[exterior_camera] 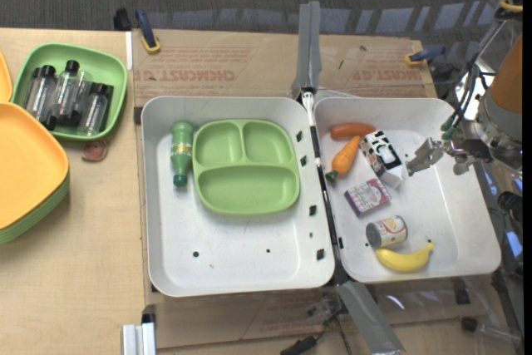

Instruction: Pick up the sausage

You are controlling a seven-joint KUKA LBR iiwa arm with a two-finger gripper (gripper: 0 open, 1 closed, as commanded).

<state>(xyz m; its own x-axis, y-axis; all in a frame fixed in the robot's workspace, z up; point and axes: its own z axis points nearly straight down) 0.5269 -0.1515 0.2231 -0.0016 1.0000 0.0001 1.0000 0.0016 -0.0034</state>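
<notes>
Red-orange sausage [352, 130] is lying by the right bin's [474, 216] far wall, so my end effector [442, 155], open and holding nothing, is hovering nearby.

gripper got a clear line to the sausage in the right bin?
Probably yes. The red-orange sausage lies uncovered near the far wall of the right white bin, apart from the orange carrot. The two-finger gripper hovers to its right; nothing stands between them.

Sausage [352, 130] beside carrot [344, 155], right bin [465, 220]
</notes>
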